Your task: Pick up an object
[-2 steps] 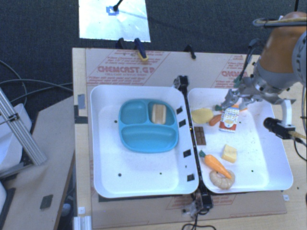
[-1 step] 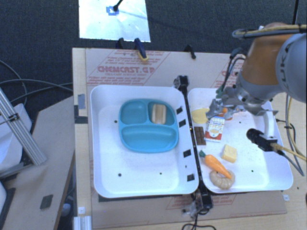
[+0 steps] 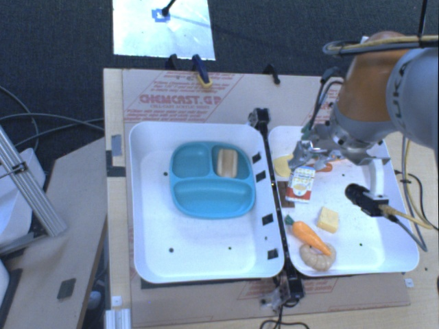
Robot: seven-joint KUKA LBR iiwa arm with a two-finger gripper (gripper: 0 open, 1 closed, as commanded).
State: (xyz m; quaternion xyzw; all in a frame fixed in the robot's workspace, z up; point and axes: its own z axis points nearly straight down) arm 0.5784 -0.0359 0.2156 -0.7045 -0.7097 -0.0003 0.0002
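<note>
Camera view: gripper (image 3: pixel 310 157) hangs over the right bin (image 3: pixel 398 252), just above a small carton (image 3: pixel 302 184) standing upright near the divider — whether it grips anything, cannot tell. Carton looks light, stiff card, slightly crushable; best taken across its narrow flat sides. Nearby: yellow block (image 3: pixel 328 219), carrot (image 3: pixel 309 235), shrimp-like toy (image 3: pixel 317 256). Left bin (image 3: pixel 158 252) holds a blue divided tray (image 3: pixel 206 190) with a bread piece (image 3: pixel 227 162).
</note>
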